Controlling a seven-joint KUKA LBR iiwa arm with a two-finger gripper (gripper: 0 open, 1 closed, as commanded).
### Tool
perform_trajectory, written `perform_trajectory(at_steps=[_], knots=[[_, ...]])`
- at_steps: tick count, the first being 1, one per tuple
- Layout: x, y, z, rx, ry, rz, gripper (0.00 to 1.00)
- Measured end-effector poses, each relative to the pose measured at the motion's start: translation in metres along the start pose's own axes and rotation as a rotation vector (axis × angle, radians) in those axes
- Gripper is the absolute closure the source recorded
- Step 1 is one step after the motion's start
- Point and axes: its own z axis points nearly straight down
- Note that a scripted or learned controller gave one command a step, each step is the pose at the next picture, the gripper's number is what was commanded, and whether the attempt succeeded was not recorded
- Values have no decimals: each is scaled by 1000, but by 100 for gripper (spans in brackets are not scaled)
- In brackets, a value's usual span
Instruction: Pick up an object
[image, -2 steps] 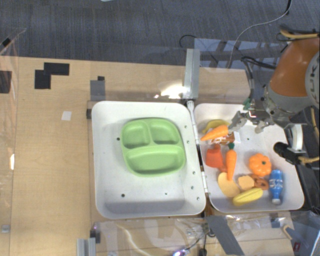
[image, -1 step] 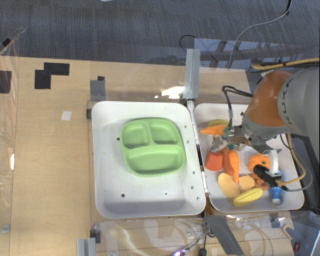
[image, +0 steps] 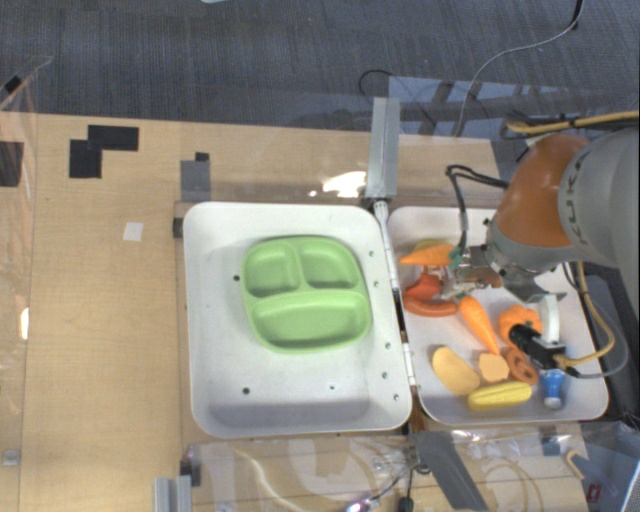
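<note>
In the right bin (image: 598, 400), the tool (image: 462, 281) is hovering just right of the red toy (image: 428, 296), with the orange carrot (image: 478, 321) slanting down-right directly below; whether it is open, I cannot tell.

Left of the gripper (image: 458, 282) we see a matt green plastic tray (image: 303, 294) in a smooth white bin (image: 210, 330); beside it lie glossy plastic carrots (image: 478, 320), over pale wood bench (image: 90, 330).
</note>
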Motion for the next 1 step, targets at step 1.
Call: perform_trajectory(at_steps=[1], knots=[[64, 49, -82, 14, -3, 206, 100]])
